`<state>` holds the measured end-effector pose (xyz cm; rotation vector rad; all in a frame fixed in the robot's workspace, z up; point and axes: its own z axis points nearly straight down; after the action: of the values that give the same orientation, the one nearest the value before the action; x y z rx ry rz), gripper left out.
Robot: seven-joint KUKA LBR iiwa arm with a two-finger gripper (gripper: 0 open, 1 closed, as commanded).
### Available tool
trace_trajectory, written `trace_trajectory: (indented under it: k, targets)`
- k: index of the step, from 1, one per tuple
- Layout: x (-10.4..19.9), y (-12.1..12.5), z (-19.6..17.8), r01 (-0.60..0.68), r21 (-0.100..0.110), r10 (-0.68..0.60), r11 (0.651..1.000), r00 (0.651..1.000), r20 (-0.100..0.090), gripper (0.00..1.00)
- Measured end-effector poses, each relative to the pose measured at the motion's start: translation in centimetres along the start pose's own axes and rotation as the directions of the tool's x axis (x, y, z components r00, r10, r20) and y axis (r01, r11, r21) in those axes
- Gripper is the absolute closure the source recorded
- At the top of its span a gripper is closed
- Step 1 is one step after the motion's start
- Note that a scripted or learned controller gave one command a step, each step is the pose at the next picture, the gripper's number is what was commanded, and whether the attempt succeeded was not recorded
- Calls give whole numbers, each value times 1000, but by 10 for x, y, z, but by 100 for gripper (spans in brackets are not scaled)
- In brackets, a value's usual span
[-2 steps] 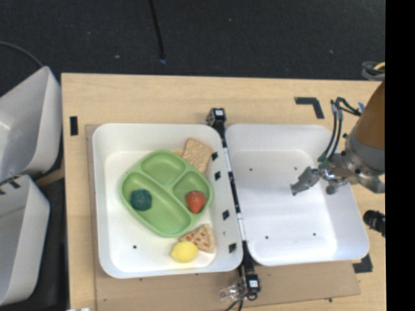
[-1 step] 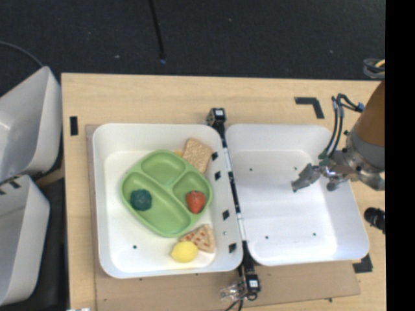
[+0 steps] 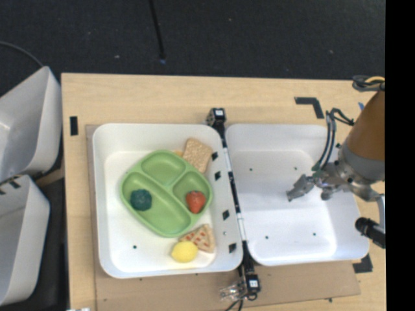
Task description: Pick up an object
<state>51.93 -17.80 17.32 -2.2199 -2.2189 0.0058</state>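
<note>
Tool (image 3: 312,190) over the right bin (image 3: 272,248) (left bin (image 3: 104,238): green plate (image 3: 162,219), food).

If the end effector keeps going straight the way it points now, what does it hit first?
The end effector points left over the right bin. Going on, it would probably meet that bin's floor first, or, if it stays high enough, the divider between the bins. Its height is unclear from this view.

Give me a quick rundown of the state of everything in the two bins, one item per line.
green divided plate: flat in the left bin
blue-green ball: in a plate compartment
red strawberry: in a plate compartment
cracker: propped on the plate's far rim
pizza slice: flat beside the plate
yellow lemon: touching the pizza slice
gripper: over the right bin, holding nothing
</note>
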Motion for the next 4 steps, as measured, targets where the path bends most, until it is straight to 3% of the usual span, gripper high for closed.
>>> trace_trajectory:
  k: [2,3,4]
  targets:
    - [0,0,75,-1,-1,1,1000,1000,-1,0]
    - [-1,1,63,-6,-5,6,1000,1000,1,100]
    - [6,-2,7,4,-10,-3,1000,1000,1,100]
